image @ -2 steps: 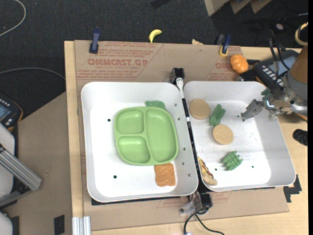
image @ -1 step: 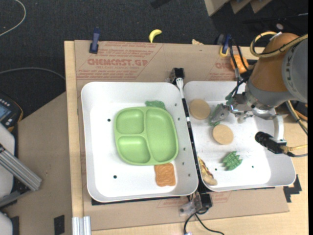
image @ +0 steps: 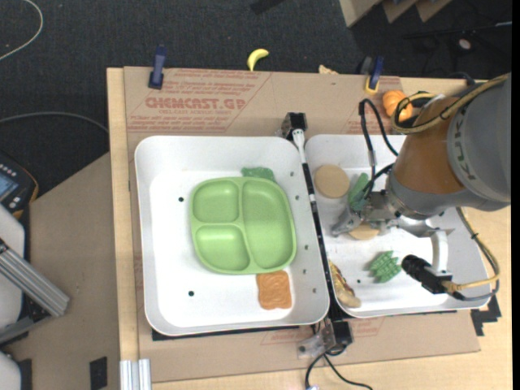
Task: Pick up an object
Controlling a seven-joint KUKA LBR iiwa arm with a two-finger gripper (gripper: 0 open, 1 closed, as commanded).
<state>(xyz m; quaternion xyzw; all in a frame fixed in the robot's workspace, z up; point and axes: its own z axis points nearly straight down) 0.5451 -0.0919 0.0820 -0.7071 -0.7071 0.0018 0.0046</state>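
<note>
The tool (image: pixel 351 224) sits low in the right bin (image: pixel 455 303) — whether it grips anything, I cannot tell. A tan disc (image: pixel 331 180) lies at its 11 o'clock, a green leafy piece (image: pixel 383 266) at 4 o'clock — apart.

Two blue clamps (image: pixel 157 67) (image: pixel 374 72) grip the cardboard sheet (image: pixel 203 104) printed "CHEMCAST" at its far edge, and a small yellow banana (image: pixel 257 57) lies on the dark floor (image: pixel 122 23) between them.
</note>
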